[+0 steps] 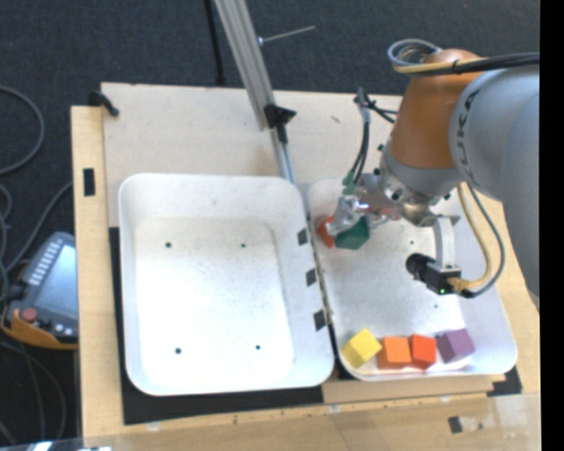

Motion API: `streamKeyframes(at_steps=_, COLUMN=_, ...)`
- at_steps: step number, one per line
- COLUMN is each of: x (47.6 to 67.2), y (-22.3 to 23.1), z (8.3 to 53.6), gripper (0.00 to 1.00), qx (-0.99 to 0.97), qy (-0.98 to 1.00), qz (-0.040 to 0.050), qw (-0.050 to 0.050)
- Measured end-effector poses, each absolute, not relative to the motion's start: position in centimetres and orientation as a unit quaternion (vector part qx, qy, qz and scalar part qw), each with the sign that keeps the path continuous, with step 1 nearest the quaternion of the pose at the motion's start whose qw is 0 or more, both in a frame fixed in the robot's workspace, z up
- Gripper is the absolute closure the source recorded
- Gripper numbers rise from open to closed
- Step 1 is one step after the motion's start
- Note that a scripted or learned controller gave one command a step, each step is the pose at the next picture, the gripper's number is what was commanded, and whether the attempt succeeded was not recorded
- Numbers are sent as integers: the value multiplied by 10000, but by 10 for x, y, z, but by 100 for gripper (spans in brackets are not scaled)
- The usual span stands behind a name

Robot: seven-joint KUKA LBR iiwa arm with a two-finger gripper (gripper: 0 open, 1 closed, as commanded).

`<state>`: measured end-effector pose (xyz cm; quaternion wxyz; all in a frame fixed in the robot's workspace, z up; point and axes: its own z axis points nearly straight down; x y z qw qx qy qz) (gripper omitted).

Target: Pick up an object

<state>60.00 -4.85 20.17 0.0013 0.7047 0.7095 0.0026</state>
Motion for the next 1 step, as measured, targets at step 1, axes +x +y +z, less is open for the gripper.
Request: streamKeyframes(at_steps=1, x=584, y=11, z=196, gripper=100, qx=7045, qy=7097, qz=4, qw=-10)
